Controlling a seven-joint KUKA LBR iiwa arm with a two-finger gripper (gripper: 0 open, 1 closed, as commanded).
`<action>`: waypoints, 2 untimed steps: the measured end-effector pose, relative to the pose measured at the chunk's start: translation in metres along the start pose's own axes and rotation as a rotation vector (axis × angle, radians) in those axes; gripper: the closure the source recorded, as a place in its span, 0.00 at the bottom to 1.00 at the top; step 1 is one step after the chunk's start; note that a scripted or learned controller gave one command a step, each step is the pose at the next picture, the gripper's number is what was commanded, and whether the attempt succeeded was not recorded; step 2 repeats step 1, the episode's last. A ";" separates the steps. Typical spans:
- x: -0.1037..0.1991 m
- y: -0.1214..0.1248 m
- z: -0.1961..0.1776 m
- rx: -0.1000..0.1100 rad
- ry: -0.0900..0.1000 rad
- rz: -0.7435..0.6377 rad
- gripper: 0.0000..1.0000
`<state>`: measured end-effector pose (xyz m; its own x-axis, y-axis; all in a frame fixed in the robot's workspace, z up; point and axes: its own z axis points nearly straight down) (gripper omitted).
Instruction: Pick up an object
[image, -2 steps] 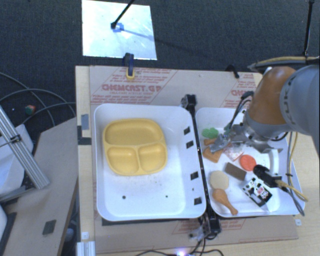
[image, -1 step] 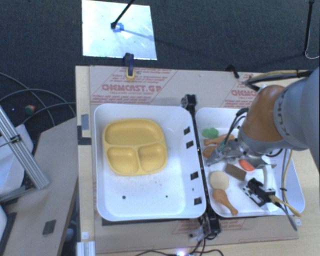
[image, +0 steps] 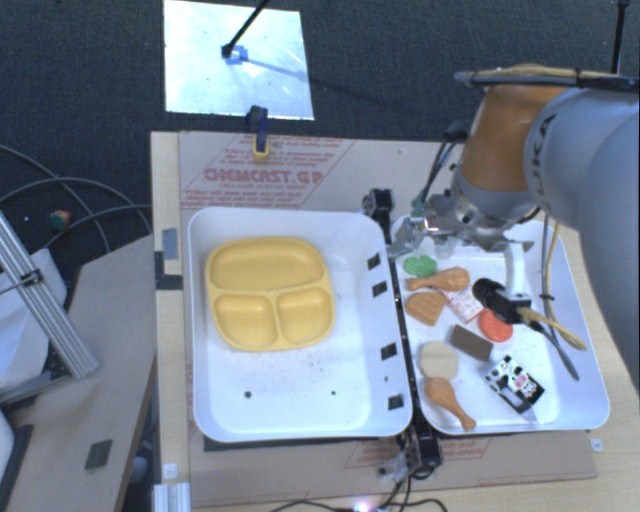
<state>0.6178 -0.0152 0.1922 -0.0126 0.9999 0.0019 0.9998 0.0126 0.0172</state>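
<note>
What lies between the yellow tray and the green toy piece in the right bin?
In the camera view, bare white floor of the left bin, then the adjoining bin rims with black clips, separate the yellow tray from the green piece.

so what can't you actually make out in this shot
- Claw: in the camera view the arm's own bulk covers most of it, so how its tips stand is unclear.
- Far corner of the right bin: hidden under the arm.
- Black-and-white item: too small to identify.
- Green piece: blurred, shape unclear.
- Arm: cut off by the right and top edges.
</note>
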 end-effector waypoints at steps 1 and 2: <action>0.063 0.054 0.008 0.009 0.001 0.002 0.00; 0.063 0.054 0.008 0.009 0.001 0.002 0.00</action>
